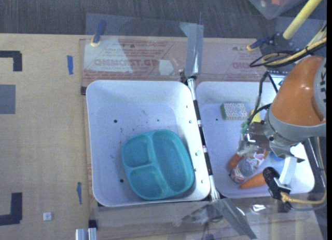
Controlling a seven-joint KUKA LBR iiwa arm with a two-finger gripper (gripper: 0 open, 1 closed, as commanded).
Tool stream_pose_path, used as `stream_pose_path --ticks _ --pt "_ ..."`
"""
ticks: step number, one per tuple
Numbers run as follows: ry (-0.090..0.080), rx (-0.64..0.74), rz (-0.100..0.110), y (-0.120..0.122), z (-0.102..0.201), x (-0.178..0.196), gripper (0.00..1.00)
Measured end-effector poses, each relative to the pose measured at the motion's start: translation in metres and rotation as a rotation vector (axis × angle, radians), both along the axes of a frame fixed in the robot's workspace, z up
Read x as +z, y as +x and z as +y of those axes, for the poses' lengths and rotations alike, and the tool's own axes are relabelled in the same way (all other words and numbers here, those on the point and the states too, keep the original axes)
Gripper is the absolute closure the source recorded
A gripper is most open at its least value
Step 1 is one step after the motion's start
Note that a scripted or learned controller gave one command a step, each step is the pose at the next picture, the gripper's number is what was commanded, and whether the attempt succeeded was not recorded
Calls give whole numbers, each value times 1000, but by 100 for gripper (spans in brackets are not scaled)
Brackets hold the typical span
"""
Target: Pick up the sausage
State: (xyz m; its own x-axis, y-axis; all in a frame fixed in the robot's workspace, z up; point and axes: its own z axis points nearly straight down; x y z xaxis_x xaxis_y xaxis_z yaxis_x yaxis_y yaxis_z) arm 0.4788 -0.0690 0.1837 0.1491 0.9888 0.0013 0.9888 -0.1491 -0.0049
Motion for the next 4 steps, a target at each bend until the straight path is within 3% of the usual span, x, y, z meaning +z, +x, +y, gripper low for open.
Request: stream_pose_path --ticks 1,2,3,4 --pt "-1 -3 -1 1 -1 9 100" --pt "-4 -164 -5 1 -68 48 100" --pt "-3 -727 4 -1 -60 -25 100" --pt "-2 -1102 -30 6 -40 -68 100"
